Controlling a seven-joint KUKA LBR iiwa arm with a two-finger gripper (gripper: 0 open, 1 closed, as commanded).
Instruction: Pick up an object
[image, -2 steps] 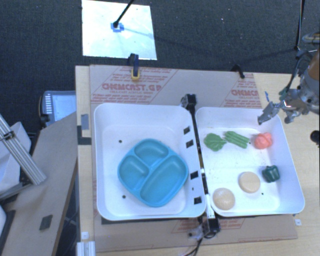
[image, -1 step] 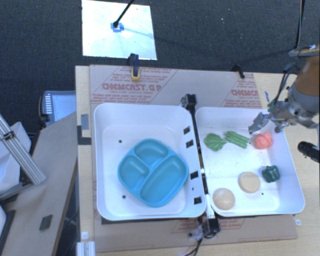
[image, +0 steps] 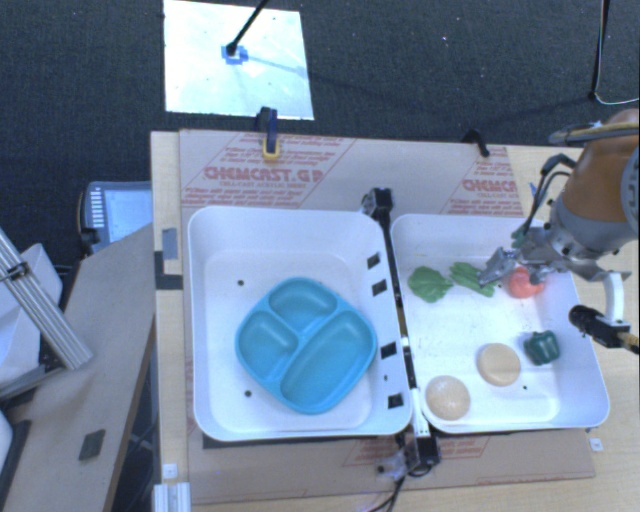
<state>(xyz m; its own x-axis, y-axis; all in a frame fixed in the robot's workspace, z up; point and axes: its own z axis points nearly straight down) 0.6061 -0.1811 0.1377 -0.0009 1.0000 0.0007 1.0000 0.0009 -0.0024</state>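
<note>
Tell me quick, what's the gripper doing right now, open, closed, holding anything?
Gripper: over the right bin, between the green toy and the red toy; open or closed cannot be told.

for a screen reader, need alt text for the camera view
The claw hangs over the right bin, beside a green toy and a red one. A blue divided plate lies in the left bin.

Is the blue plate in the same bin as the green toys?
No, the blue plate lies in the left bin.

The arm is cut off at the right edge, partly hiding the red object.
</note>
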